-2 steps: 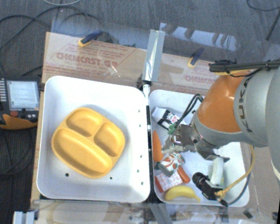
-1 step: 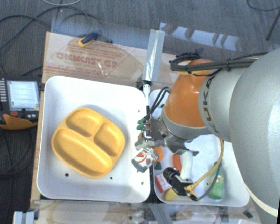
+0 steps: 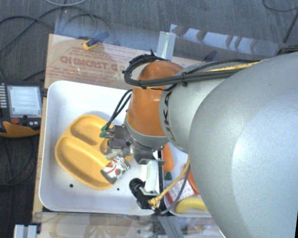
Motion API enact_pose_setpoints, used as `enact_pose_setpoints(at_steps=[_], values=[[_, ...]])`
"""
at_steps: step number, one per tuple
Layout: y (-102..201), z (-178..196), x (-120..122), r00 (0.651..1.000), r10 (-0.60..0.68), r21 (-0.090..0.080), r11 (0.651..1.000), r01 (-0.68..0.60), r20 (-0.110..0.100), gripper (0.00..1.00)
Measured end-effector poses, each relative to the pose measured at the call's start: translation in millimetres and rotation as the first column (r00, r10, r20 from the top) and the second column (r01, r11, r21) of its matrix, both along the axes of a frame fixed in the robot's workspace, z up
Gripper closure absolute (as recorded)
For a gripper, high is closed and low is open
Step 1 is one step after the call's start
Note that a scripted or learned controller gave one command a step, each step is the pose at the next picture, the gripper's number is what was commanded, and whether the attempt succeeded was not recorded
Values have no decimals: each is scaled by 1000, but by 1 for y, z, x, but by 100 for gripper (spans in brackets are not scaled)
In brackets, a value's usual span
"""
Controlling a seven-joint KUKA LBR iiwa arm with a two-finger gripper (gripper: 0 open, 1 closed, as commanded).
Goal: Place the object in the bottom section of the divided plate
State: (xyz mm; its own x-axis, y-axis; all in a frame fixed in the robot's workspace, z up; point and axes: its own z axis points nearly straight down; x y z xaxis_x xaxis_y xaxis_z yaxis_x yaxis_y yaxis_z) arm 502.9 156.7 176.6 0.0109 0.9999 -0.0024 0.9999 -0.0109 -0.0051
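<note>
A small can over the edge of the yellow divided plate, with the arm above it.

The small can (image 3: 115,169), white with a red and green label, lies tilted at the right edge of the yellow divided plate (image 3: 82,150), just beside the lower section of the plate and directly under the gripper (image 3: 120,153). From where I stand I cannot tell how the gripper is set, or if it really holds the can. The plate lies in the left white bin (image 3: 52,190), and in the other bin there are a carrot (image 3: 167,161) and a banana (image 3: 191,204). In my opinion, to do this step well the can should move a little left, fully over the lower section, and be released low, so it does not roll off the rim.
</note>
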Motion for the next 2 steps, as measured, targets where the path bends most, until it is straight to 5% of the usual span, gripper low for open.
enact_pose_setpoints(at_steps=[1,2], values=[[28,37,-20,999,41,-1,999,-41,1,100],[28,37,-20,999,40,-1,999,-40,1,0]])
